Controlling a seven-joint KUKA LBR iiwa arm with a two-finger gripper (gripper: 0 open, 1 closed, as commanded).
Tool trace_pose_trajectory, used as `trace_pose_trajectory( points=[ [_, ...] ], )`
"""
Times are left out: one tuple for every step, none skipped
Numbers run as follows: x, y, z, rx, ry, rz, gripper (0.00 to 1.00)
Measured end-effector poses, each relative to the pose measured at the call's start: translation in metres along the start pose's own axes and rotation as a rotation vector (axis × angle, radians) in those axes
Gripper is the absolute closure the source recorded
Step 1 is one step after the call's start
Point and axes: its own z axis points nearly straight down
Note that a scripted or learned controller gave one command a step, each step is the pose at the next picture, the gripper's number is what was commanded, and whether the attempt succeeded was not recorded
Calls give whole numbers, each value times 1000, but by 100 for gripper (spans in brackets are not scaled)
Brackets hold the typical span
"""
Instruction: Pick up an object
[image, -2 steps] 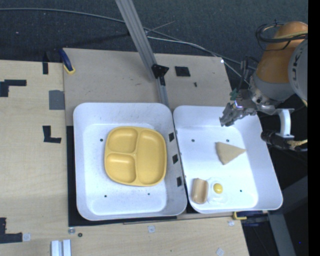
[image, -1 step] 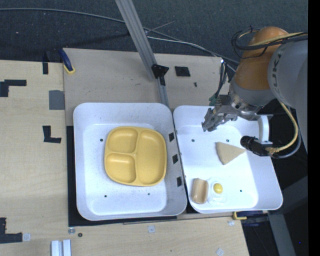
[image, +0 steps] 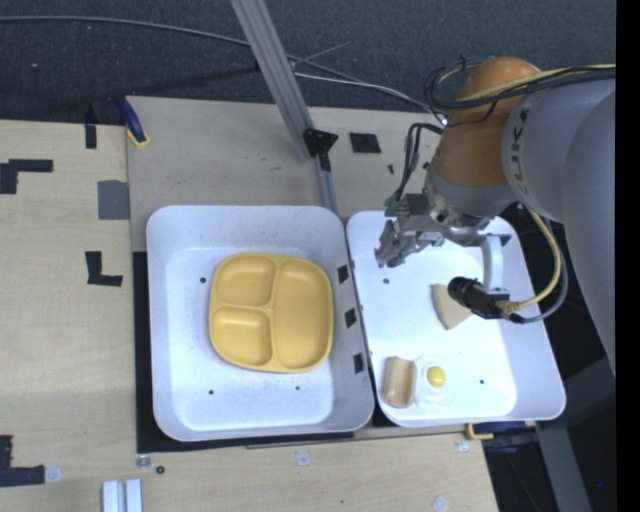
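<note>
Two shallow white bins sit side by side on the wooden bench (image: 60, 330). The left bin (image: 180, 300) carries a yellow divided plate (image: 271, 311) near its middle, with three compartments facing up. The right bin (image: 500, 390) holds three small things. A tan wedge-shaped piece (image: 449, 304) lies roughly at the bin's middle, toward its right edge. A tan cylinder-like piece (image: 399, 381) lies near the front edge, toward the front-left corner. Just beside it, to its right, a small toy fried egg (image: 434, 379) shows a yellow yolk on a white base that blends into the bin floor. The grey arm (image: 570, 150), with its orange band (image: 480, 120), reaches in from the right and over the far part of the right bin. The gripper (image: 391, 250) hangs above the bin's far-left corner, pointing down toward the bare white floor there, well apart from all three pieces. Whether it is spread or pressed together cannot be told at this size, and nothing is seen in its grasp. A black fitting (image: 478, 297) on a cable from the arm lies just beside the wedge, partly overlapping its right side in this view. A grey metal pole (image: 285, 85) crosses the far edge of the bench between the bins.
</note>
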Motion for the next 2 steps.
trace_pose_trajectory(
  points=[
    [52, -7, 4, 1, 0, 0, 100],
    [106, -15, -1, 0, 0, -2, 100]
  ],
)
